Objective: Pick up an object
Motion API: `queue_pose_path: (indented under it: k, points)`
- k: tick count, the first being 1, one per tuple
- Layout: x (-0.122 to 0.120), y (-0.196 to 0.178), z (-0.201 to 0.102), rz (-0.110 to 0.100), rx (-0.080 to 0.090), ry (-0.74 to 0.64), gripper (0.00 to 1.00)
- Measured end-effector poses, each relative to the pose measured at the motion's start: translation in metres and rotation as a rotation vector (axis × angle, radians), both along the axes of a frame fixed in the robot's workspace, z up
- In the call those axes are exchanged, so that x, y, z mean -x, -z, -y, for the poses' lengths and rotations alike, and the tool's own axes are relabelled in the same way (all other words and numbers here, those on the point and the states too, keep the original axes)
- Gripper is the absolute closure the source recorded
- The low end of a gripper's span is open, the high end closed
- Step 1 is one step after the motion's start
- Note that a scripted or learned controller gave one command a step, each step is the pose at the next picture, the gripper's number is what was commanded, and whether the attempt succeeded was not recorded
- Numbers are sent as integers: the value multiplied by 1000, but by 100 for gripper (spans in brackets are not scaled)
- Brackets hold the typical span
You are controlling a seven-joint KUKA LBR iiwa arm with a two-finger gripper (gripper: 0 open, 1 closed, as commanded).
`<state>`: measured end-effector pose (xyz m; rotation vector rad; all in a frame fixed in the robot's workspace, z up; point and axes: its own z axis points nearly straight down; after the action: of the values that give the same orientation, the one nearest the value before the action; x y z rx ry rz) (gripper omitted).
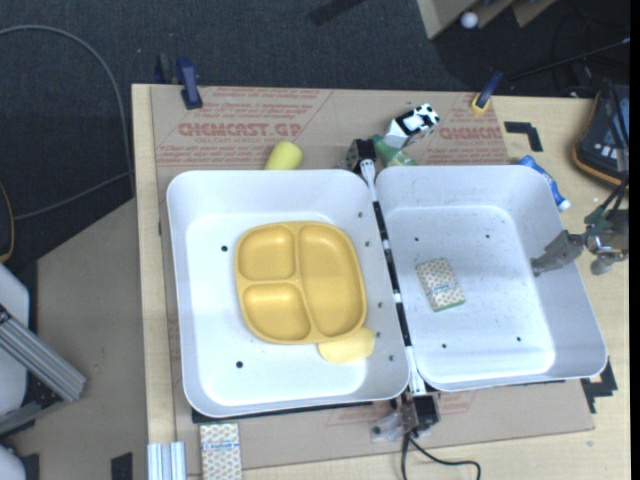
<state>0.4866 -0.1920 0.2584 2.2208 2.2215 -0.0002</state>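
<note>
Yellow divided plate (300,281) fills left bin (190,208); small packet (440,284) mid right bin (480,183); gripper (570,248) at its 3 o'clock rim, grip state unclear.

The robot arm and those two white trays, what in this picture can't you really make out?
- The tool: at the camera view's right edge, small and blurred, with the arm cut off there.
- Small packet in the right bin: its print is too small to read.
- Yellow piece in the left bin: partly hidden under the yellow divided plate.
- Black-and-white toy behind the bins: too small to identify.
</note>
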Motion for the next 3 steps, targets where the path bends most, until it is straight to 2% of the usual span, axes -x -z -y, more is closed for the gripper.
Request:
queue_pose_path:
  k: [1, 2, 3]
  points:
    - [8, 72, -72, -2, -2, -1, 0]
    - [-17, 170, -101, -4, -2, 0, 0]
    - [-76, 63, -46, 3, 2, 0, 0]
